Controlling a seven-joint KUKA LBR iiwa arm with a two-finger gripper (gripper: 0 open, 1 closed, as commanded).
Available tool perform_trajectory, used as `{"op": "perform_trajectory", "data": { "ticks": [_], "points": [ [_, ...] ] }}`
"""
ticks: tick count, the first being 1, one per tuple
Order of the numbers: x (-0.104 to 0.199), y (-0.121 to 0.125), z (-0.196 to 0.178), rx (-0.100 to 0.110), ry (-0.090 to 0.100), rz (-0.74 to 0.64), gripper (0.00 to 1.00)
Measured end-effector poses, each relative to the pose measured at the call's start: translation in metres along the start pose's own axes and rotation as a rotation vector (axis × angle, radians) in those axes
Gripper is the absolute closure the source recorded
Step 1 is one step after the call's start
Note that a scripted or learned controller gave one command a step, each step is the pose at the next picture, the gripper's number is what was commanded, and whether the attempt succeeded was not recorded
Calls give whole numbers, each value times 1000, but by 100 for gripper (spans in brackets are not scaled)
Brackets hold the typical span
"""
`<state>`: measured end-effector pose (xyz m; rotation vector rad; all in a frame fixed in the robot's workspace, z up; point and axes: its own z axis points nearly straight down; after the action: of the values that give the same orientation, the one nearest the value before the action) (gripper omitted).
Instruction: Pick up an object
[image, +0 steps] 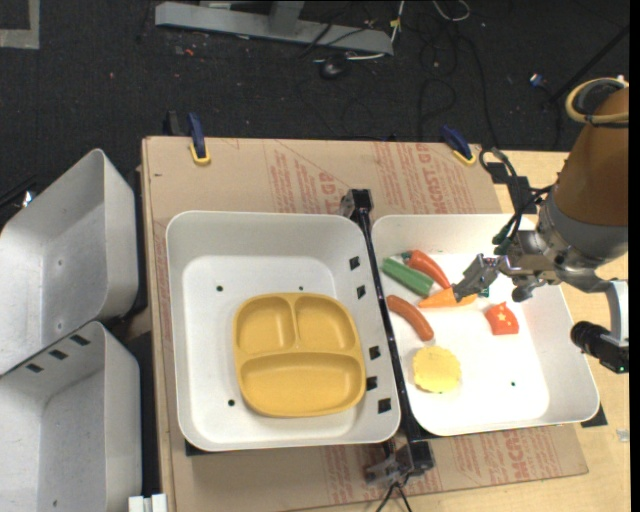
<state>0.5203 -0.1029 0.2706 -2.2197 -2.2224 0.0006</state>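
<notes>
My gripper (497, 287) hangs over the right bin (560, 395), its two fingers spread apart and nothing between them. Its left finger (473, 281) is right by the tip of an orange carrot (442, 298). A small red piece (502, 319) lies just below the gripper. Further left lie a green vegetable (404, 274), a red chili (429, 266) and a red sausage (411, 317). A yellow round piece (437, 369) rests nearer the front of the bin.
The left bin (200, 290) holds a yellow divided plate (297, 353). A black divider (378, 300) runs between the two bins. White containers (60, 260) stand off the bench at the left. The right bin's front right floor is bare.
</notes>
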Motion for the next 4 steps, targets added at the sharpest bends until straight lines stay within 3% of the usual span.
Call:
{"op": "perform_trajectory", "data": {
  "ticks": [3,4],
  "points": [
    [-8,-13,166,6,1,4,0],
    [-8,-11,152,0,0,5,100]
  ]
}}
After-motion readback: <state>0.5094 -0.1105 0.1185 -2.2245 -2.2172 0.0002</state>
